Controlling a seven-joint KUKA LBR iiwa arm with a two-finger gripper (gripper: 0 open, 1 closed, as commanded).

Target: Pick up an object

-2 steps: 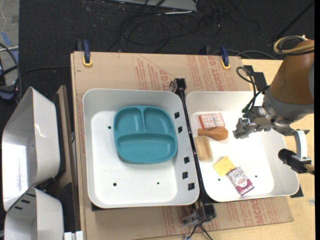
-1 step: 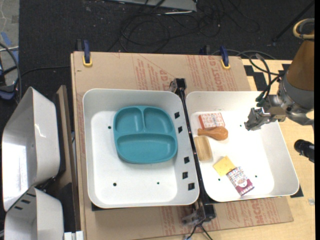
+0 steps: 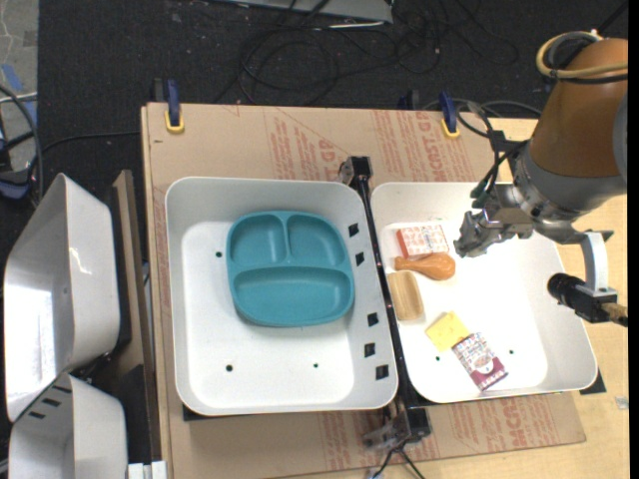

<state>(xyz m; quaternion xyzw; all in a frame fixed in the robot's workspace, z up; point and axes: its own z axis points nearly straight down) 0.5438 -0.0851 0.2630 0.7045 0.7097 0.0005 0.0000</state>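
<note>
Arm in from three o'clock
Grey arm point(image 3: 579, 118), orange band showing, reaches toward nine o'clock; the dark gripper point(image 3: 477, 236) hangs low at its tip, pointing down and left.

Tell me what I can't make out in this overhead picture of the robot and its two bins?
- Gripper: too dark and small in the camera view to tell its state, or whether it holds anything.
- Arm: cut off by the right edge.
- Red packet and box: print too small to read.
- Right bin: far corner hidden beneath the arm.
</note>
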